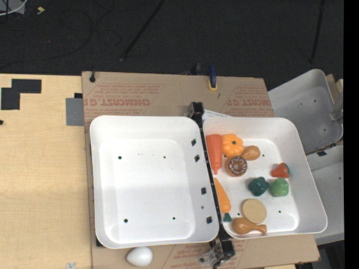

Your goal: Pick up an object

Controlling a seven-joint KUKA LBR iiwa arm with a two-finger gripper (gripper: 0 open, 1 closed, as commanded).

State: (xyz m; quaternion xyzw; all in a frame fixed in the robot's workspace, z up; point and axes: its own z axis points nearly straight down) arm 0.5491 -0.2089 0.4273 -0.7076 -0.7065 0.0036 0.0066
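The right white bin holds several toy foods. A long red-orange piece lies along its left wall, with an orange pepper and a brown oval piece beside it. Below those sits a chocolate donut. Further right are a red piece, a dark green piece and a light green pepper. An orange carrot lies by the divider. Near the front edge rest a tan round disc and a tan gourd-shaped piece.
The left white bin sits beside the right one, both on a cardboard sheet. A white egg lies outside the bins at the front left. A grey metal plate stands at the right.
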